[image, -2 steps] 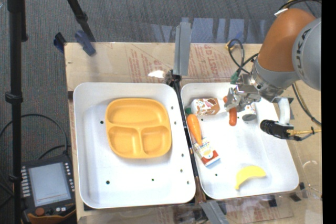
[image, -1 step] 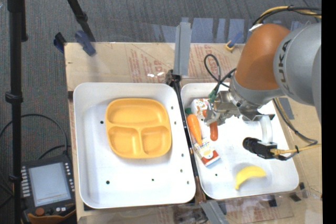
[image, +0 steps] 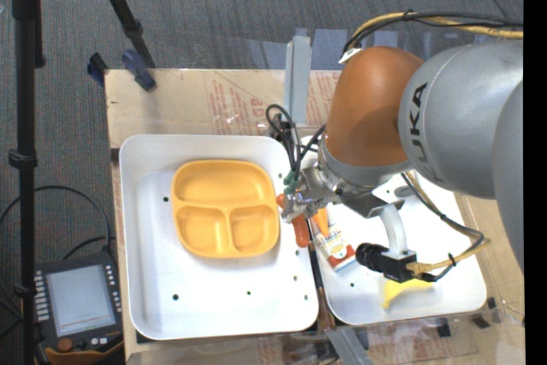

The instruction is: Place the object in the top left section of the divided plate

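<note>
Gripper (image: 295, 199) hangs over the seam between the two bins, under the big orange-grey arm (image: 461, 115). If it is open or shut I cannot tell, the wrist and cables hide it.

From the left: the left bin (image: 137, 269) bears the yellow divided plate (image: 214, 188), nothing in it. The plate has one long section on its 12 o'clock side and two smaller ones on its 6 o'clock side. Its right rim is just beside the gripper, at approx. 9 o'clock from it.

Next, a small orange obj. (image: 301, 232), maybe a toy carrot, sits right under the gripper at 6 o'clock, touching or nearly touching it. I judge this is the task's thing, but if it is gripped or only lies at the bin edge I cannot say.

Further right, in the right bin (image: 453, 286): a red-white carton (image: 336, 248) at 5 o'clock from the gripper, then a yellow banana (image: 398, 295) more at 4 o'clock, well apart.

For the step in hand: first be sure the obj. really is held. Then go toward 9-10 o'clock, high enough to pass the plate rim w/o pushing the plate, stop over the far-left part, lower, release gently.
</note>
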### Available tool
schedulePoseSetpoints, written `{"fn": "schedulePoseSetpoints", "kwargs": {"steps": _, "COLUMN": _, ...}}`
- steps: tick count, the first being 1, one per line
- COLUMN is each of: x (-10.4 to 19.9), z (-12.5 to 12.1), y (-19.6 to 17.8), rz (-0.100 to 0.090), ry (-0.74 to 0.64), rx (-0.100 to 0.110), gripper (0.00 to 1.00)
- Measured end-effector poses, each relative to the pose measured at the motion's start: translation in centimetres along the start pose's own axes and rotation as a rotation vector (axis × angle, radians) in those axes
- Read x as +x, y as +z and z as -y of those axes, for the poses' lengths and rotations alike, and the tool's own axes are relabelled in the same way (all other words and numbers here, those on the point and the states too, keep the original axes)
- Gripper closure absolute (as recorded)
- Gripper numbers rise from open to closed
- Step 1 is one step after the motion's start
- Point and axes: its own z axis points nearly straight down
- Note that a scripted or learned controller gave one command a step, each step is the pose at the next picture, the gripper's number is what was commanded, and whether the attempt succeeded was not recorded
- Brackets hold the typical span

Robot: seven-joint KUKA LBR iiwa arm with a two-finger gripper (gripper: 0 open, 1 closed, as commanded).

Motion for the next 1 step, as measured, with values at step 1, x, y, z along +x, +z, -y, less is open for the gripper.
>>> {"fn": "schedulePoseSetpoints", "kwargs": {"steps": 1, "x": 3.01, "z": -2.95, "y": 2.19, "rz": 0.001, "ry": -0.087, "rx": -0.001, "gripper": 1.00}}
